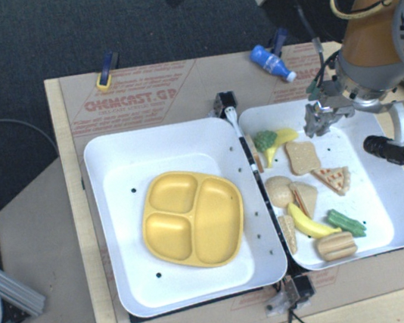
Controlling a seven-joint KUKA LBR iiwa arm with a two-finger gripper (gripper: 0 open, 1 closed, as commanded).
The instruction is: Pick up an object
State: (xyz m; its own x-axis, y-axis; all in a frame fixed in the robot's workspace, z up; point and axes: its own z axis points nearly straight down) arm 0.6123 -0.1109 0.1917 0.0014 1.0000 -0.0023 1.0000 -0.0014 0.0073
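Note:
My gripper (317,121) hangs over the far part of the right bin (380,192), just right of a toy broccoli (264,140) and a small yellow piece (285,135). A bread slice (302,156) lies just below it, toward the camera. Further forward lie a pizza slice (334,178), a round beige piece (278,191), a banana (308,223), a green vegetable (346,222) and a bun (336,246). I see nothing held in the gripper.
The left bin (118,209) holds a yellow divided plate (193,218). A blue clamp (271,62) and a yellow-tipped clamp (105,73) sit on the cardboard behind the bins. A black clip (224,103) marks the shared wall. A black fitting (388,149) juts over the right rim.

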